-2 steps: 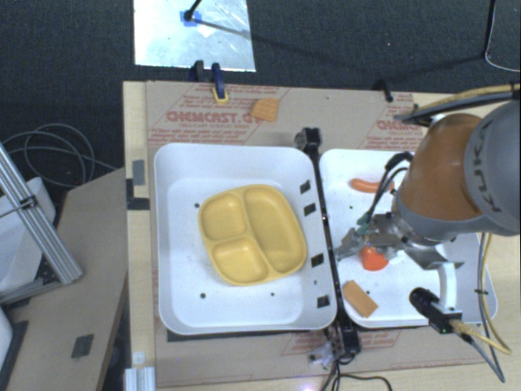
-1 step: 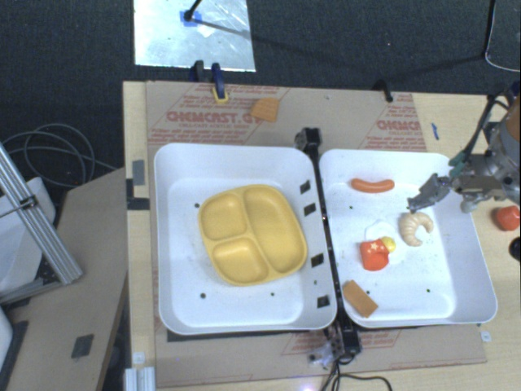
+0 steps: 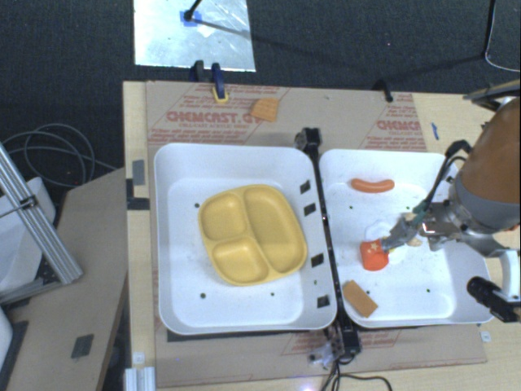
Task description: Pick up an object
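Note:
In the right bin (image 3: 391, 304) lie three small items. An orange-red cup-like piece (image 3: 374, 256) sits near the bin's middle left. A hot-dog sausage (image 3: 373, 186) lies toward the back. A tan bread-like piece (image 3: 359, 298) rests at the front left corner. My gripper (image 3: 397, 239) reaches in from the right and its tip sits right beside the orange-red piece, touching or nearly touching its upper right edge. From this angle I cannot make out whether that piece is between the gripper's tips.
The left bin (image 3: 175, 218) holds a yellow three-compartment plate (image 3: 251, 233). A black divider (image 3: 319, 218) runs between the bins. A tan block (image 3: 264, 109) lies on the cardboard behind them. The arm's black hardware (image 3: 488, 293) hangs over the right bin's front right corner.

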Motion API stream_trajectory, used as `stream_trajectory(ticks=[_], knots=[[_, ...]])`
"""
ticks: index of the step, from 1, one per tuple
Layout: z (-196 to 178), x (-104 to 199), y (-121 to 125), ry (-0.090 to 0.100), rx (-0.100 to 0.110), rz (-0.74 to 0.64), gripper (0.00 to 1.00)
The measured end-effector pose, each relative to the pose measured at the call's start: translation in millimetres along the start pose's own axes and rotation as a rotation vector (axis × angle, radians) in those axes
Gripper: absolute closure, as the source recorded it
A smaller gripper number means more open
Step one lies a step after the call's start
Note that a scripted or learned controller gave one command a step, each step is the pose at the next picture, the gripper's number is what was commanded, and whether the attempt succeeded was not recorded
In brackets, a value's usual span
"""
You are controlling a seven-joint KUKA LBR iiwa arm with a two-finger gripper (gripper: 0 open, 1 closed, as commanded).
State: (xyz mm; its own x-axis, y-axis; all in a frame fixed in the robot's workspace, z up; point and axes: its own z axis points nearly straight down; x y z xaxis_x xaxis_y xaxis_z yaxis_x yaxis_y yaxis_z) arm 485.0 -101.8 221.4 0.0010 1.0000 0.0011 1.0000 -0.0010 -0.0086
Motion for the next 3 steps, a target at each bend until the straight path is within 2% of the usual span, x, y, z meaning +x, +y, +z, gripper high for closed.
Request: stream_trajectory(ticks=[1,2,3], knots=[[124.0,-18.3,1.4,0.0,-0.003,0.0,0.0],[-36.6,-21.0,8.9,-0.005,-0.026,-0.007,0.0],[132.9,2.6,1.5,0.002,-0.003,-0.003,0.0]])
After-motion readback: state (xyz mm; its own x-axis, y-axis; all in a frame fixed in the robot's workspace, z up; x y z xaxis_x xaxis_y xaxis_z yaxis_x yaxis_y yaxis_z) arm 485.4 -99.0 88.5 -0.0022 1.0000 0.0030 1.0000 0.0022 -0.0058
